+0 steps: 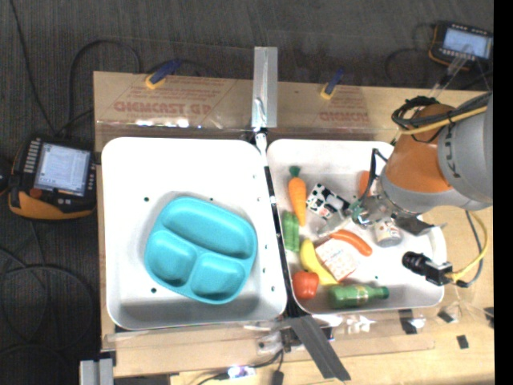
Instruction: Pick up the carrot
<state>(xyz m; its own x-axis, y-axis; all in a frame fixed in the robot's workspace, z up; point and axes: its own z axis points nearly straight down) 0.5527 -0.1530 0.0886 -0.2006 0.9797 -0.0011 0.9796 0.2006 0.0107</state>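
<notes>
The carrot (297, 196), orange with a green top, lies upright along the left side of the right bin (417, 299). My gripper (373, 217) hangs low over the middle of that bin, well to the right of the carrot and apart from it. It sits just above a curved orange-red pepper (353, 241) and next to a black-and-white toy (325, 201). The grey arm with its orange band (417, 167) reaches in from the right.
Around the carrot lie a green vegetable (289, 231), a banana (313, 262), a tomato (304, 285), a white carton (337, 259) and a green bottle (357, 295). The left bin (128, 167) holds a blue divided tray (202, 249).
</notes>
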